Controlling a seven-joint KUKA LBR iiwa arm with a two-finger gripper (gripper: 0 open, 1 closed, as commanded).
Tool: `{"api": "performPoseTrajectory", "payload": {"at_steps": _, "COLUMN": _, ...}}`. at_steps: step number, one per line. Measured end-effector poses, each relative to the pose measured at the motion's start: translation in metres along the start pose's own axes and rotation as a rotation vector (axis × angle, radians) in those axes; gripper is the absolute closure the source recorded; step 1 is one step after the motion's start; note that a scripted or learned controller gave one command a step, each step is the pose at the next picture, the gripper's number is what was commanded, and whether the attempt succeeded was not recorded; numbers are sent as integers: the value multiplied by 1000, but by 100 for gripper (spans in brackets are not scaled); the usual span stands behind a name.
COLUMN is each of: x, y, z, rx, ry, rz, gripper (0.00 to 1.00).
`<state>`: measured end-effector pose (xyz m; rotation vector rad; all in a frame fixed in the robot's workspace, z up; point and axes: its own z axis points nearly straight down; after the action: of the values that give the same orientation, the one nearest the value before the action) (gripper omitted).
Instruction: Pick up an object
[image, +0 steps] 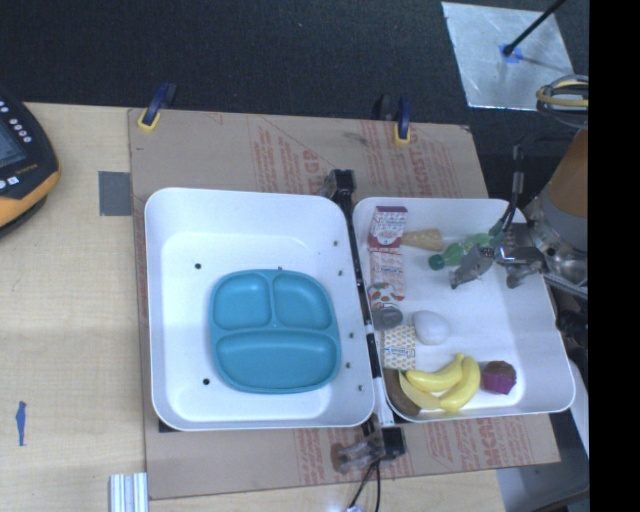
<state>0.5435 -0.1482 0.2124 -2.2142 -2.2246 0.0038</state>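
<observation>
**Over the right bin, nothing gripped yet**

My gripper hangs low at the far right of the right bin, fingers spread apart, nothing between them. The green toy lies just beside my fingertips, maybe touching, can't tell. It's the closest candidate, so I judge that's the target. The other items crowd the bin's left wall and near corner: snack packets, white egg-like object, banana, dark purple fruit. The left bin holds a blue divided plate, likely the drop spot.
</observation>
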Motion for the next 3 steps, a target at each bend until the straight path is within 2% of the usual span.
{"api": "performPoseTrajectory", "payload": {"at_steps": 1, "x": 10, "y": 67, "z": 58, "rx": -2, "ry": -2, "rz": -4, "gripper": 0}}
{"api": "performPoseTrajectory", "payload": {"at_steps": 2, "x": 41, "y": 114, "z": 113, "rx": 4, "ry": -2, "rz": -4, "gripper": 0}}
{"api": "performPoseTrajectory", "payload": {"at_steps": 3, "x": 46, "y": 114, "z": 115, "rx": 1, "ry": -7, "rz": 1, "gripper": 0}}
